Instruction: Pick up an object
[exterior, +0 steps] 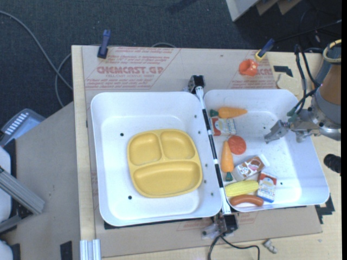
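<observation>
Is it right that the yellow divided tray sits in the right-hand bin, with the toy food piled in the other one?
Not quite. The camera view shows the yellow divided tray in the left bin, not the right one. The toy food, such as the carrot and corn cob, does lie in the other bin, the right one, where the gripper hovers.

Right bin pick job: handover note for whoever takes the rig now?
Gripper: over the right bin, nothing seen between its fingers; open or shut unclear.
Items, all along the right bin's left side: carrot at the top, red round piece, second carrot, corn, sausage, small packets.
Left bin holds the yellow divided tray.
Done: nothing lifted.
Left: pick one object.
</observation>
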Robot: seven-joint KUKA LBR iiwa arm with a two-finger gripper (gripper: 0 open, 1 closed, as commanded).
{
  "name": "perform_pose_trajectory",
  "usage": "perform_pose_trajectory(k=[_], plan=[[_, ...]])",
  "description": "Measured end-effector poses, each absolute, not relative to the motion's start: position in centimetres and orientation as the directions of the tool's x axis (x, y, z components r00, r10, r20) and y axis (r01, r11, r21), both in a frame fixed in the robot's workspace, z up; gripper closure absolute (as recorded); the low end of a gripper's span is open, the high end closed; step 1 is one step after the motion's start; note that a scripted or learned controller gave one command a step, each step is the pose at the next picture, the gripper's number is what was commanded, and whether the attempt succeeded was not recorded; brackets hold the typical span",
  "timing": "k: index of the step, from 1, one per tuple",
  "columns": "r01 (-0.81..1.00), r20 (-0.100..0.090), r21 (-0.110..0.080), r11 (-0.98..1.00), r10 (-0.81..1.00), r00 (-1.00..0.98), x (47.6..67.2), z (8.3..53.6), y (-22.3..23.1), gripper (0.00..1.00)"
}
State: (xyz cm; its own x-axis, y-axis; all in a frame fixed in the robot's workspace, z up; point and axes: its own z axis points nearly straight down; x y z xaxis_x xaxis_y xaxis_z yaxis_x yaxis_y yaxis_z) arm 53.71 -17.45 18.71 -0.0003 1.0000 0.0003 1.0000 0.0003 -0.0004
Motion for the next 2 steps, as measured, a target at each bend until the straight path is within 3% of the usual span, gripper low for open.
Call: perform_pose_trajectory(k=[1, 2], plan=[[1.0, 0.002, -0.004, 0.002, 1.0, -0.002, 57.4, 14.1, -10.9, 0.0], [1.0, 0.0, 0.001, 0.0, 1.0, 0.0, 55.9, 8.5, -9.4, 0.0]])
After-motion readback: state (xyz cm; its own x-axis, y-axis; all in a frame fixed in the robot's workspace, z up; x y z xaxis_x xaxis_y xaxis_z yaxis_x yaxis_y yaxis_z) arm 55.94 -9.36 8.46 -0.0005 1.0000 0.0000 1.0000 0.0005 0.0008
